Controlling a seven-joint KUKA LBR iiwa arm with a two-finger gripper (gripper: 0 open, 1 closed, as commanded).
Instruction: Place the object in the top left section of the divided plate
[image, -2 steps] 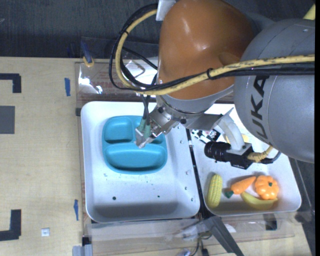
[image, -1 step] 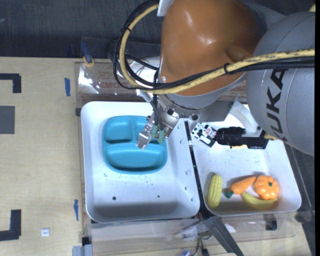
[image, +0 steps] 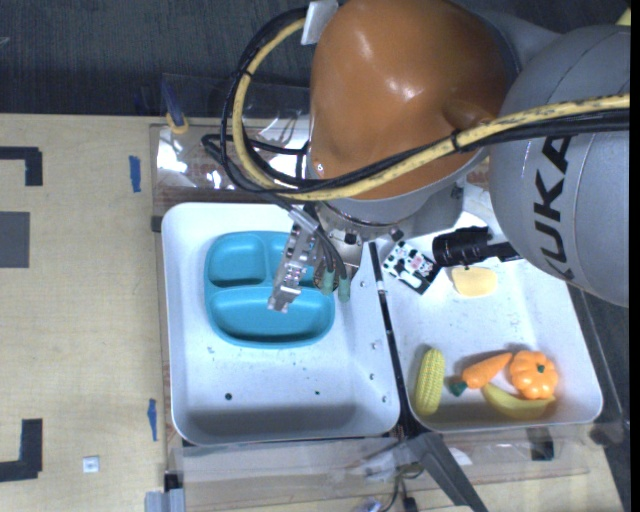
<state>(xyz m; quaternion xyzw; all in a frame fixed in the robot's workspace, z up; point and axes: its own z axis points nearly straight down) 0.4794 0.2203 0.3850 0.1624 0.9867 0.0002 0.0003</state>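
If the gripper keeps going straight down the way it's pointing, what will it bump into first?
Probably the blue divided plate. The gripper points down over its middle, near the ridge between sections, though its height above the plate is hard to judge from this slanted view.

We cannot make out the fingertips of the gripper (image: 290, 285) against the blue plate (image: 240, 310), so their spacing is unclear. Above the jaws, the arm (image: 420, 90) runs off the top and right edges and covers the bins' far rims. Right of the jaws, the plate's right sections sit partly behind the gripper. The banana (image: 515, 402) lies half under the orange pepper (image: 532, 372).
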